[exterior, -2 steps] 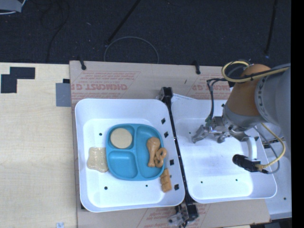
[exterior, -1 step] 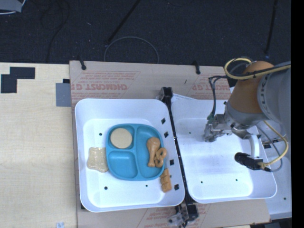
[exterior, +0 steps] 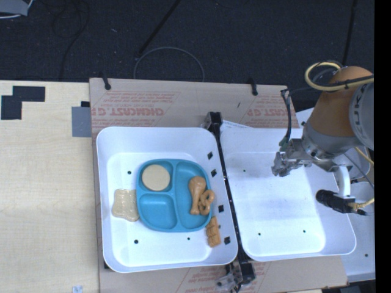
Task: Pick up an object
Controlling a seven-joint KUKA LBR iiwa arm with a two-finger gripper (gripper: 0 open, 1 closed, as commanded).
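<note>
A blue divided plate [exterior: 160, 215] lies in the left bin [exterior: 116, 148]. On it sit a round tan disc [exterior: 155, 177] and a brown pretzel-like piece [exterior: 200, 195]. A pale beige lump [exterior: 125, 204] rests against the plate's left side. A small brown piece [exterior: 212, 232] lies off the plate's lower right corner. My gripper [exterior: 281, 165] hangs over the upper middle of the right bin [exterior: 287, 237], far from all these objects. Nothing shows between its fingers.
A black divider clamp [exterior: 215, 124] runs between the two bins. The arm's grey and orange body [exterior: 336, 112] covers the right bin's upper right corner, and a black part [exterior: 334, 201] sticks out over its right rim. Cardboard lies beneath both bins.
</note>
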